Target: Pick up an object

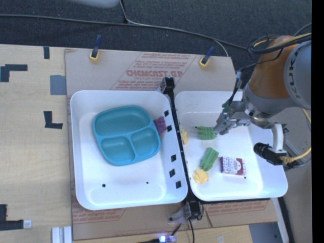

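My gripper [221, 128] hangs low over the right bin [253, 186], reaching in from the right. Its tip is right at the right end of a small green object [204, 132] lying in the bin's upper left part; I cannot tell whether it has hold of it. Further forward lie a second green piece [208, 158], a yellow piece [200, 176] and a small red and white box [232, 165]. A small yellow bit [185, 135] sits against the bin's left wall.
The left bin [86, 186] holds a blue divided plate [126, 134] with a purple object [161, 124] at its right side. A black divider [173, 151] runs between the bins. Cables trail off the arm at the right.
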### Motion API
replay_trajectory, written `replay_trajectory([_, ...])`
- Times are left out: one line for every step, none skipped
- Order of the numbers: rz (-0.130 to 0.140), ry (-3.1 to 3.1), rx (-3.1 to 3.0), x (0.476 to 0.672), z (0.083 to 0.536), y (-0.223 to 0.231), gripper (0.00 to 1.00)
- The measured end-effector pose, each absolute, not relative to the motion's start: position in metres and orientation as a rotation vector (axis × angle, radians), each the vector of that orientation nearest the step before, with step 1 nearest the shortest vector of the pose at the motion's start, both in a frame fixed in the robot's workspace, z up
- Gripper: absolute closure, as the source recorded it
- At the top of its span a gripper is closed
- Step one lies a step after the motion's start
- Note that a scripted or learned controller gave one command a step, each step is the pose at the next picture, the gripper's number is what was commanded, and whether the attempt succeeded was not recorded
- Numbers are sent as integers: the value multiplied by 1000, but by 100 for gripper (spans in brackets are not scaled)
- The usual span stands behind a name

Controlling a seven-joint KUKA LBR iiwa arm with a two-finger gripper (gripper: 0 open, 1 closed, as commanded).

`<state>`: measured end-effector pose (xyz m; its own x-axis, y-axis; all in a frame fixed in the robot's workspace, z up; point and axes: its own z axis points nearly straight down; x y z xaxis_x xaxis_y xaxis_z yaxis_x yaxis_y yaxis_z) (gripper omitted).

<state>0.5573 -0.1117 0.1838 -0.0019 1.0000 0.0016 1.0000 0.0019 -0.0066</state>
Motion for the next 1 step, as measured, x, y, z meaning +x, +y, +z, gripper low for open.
replay_trajectory([5,-2220,-2216,557,202,-111,100])
